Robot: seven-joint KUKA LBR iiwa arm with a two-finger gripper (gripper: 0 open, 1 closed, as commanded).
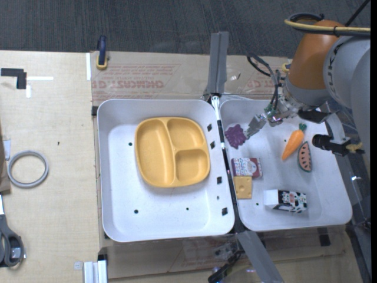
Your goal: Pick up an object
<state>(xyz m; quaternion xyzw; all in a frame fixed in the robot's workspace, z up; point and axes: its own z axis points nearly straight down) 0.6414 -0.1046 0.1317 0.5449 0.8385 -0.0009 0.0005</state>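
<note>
Reaching in from the right, the gripper (254, 126) hangs low over the right bin (330, 214), just beside the purple grapes (235, 135); whether its tips are apart or together cannot be told. A carrot (293, 144) and watermelon slice (304, 156) lie near the arm, a small carton (286, 200) near the front. A yellow divided plate (172, 151) sits in the left bin (118, 205).

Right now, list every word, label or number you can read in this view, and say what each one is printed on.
Red lettering on the cardboard sheet behind the bins: upside down and too blurred to read.
Small maroon packet: label print too small to read.
Cow-patterned milk carton: no legible text.
Nothing else carries writing.
</note>
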